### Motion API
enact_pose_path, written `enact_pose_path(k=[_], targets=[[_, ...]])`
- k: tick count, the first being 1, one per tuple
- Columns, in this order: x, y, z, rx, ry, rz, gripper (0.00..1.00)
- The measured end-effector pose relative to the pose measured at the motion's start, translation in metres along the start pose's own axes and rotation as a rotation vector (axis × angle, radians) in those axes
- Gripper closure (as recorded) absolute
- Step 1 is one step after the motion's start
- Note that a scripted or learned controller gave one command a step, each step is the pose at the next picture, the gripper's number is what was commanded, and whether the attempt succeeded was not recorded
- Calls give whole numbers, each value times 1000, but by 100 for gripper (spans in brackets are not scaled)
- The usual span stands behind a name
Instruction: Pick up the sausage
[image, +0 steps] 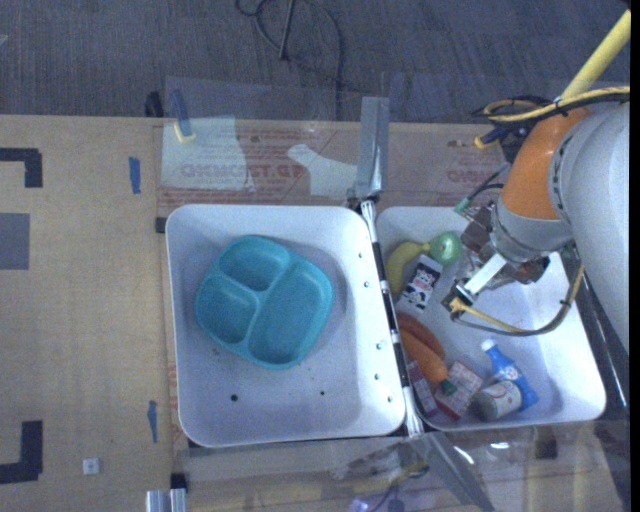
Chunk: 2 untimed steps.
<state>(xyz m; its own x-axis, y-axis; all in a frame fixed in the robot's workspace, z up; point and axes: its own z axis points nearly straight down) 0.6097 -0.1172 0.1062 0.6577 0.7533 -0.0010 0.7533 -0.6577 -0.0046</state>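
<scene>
Sausage (424, 350) amid banana (401, 262), carton (423, 283), bottle (503, 362).

— Colours?
— Two white bins (200, 400). The plate (264, 300) is teal. A yellow banana (399, 262), a green apple (444, 246), an orange carrot (424, 348).
— The arm (560, 180)?
— Grey, with an orange band.
</scene>
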Motion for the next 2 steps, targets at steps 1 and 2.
enact_pose_path(k=[1, 2], targets=[[0, 0, 0, 0, 0, -1, 0], [-65, -15, 19, -3, 2, 214, 0]])
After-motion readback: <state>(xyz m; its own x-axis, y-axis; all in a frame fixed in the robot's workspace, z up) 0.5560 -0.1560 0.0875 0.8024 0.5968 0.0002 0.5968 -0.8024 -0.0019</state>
